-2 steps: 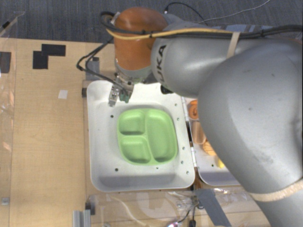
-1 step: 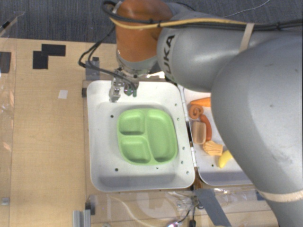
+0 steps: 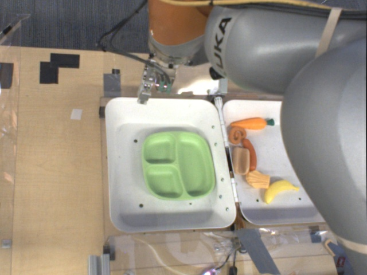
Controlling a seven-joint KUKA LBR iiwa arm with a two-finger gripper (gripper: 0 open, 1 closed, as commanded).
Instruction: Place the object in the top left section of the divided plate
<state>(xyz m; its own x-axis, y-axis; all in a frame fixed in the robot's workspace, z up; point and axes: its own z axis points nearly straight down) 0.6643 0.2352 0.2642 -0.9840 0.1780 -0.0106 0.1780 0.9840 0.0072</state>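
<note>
Below the gripper point(image 3: 150, 87), whose grasp I cannot tell, the green divided plate point(image 3: 178, 164) lies ready in the left bin point(image 3: 117, 171); farther right, carrot point(image 3: 250, 123) and banana point(image 3: 279, 190) await picking.

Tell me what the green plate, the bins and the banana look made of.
Plate: likely moulded plastic, uniform matte green, soft rounded dividers. Bins: probably plastic too, smooth white with rounded walls, faint sheen. Banana: toy-like, plastic or rubber, even yellow without markings; which one I cannot tell.
</note>
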